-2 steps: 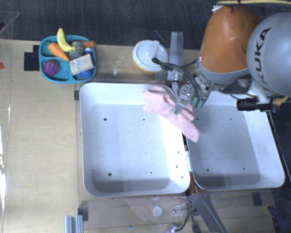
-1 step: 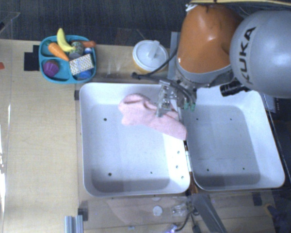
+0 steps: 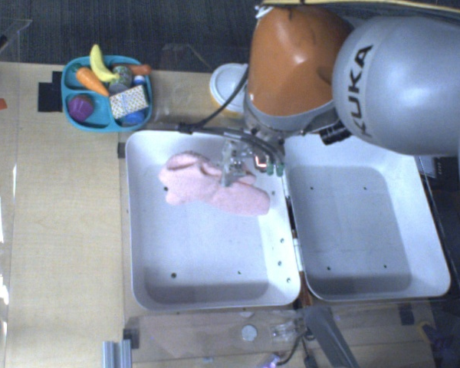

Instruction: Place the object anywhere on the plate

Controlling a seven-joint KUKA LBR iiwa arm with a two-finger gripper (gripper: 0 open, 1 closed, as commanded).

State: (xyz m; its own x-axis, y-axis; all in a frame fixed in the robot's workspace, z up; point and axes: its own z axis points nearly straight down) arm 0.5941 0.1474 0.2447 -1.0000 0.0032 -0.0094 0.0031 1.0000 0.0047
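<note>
The gripper [image 3: 231, 169] hung low over the pink cloth [image 3: 215, 187] in the left bin [image 3: 207, 286], its tip at the cloth's upper middle; whether the fingers were apart or together could not be told. A sound grasp would pinch a raised fold near the centre, then lift straight up so the fabric cleared the bin wall. The cloth lay with its long axis running from upper left to lower right, narrower toward the right. The blue divided plate [image 3: 106, 123] sat at upper left.
</note>
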